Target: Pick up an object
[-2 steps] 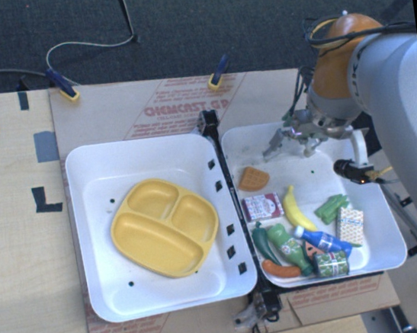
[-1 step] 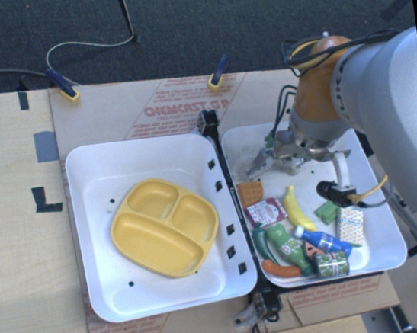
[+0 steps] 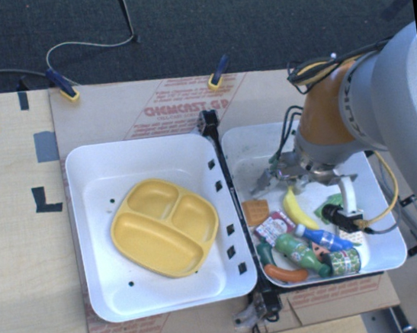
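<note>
Camera view from above showed two white bins side by side on the bench. Left bin (image 3: 103, 292) held one yellow tray (image 3: 165, 226), lying flat near the middle. Right bin (image 3: 390, 252) held a heap of small things, all pushed toward its near side: a banana (image 3: 297, 210), a cracker (image 3: 256, 212), a red packet (image 3: 273, 227), a green bottle (image 3: 301, 252), a blue marker (image 3: 325, 237), a sausage (image 3: 285, 273) and a can (image 3: 345, 260). They touched and partly covered each other, probably because they were dropped there loosely.

Arm (image 3: 332, 114) reached from the right and bent down over the right bin, so that the gripper (image 3: 283, 178) was low at the far edge of the heap, just beside the banana top. I judged it was placed there to try a grasp on the banana or the cracker. Whether the fingers were apart or together, I cannot tell, the wrist hid them. No thing was seen between them, so the pick was not yet done
</note>
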Controlling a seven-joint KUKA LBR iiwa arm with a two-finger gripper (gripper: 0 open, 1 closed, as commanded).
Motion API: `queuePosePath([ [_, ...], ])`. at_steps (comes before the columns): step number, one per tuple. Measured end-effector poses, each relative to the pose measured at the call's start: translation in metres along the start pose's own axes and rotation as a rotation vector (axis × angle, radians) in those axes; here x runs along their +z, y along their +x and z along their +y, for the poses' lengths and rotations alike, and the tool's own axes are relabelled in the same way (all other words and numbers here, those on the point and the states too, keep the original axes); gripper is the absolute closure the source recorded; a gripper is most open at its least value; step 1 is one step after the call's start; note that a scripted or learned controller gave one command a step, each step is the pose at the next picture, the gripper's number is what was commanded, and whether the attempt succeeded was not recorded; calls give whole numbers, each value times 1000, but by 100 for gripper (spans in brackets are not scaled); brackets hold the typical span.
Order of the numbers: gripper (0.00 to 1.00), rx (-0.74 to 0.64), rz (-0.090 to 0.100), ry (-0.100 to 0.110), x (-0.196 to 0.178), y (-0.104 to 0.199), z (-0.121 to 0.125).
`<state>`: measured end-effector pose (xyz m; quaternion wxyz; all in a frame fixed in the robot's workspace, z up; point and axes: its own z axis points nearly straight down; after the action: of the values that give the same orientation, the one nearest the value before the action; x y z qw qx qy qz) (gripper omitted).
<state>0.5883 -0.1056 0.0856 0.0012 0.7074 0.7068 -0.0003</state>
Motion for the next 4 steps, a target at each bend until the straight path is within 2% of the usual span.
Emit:
queuePosePath([
  [1, 100, -1, 0, -1, -10, 0, 0],
  [2, 100, -3, 2, 0, -116, 43, 19],
  [3, 0, -3, 2, 2, -115, 43, 18],
  [4, 0, -3, 4, -4, -3, 5, -15],
])
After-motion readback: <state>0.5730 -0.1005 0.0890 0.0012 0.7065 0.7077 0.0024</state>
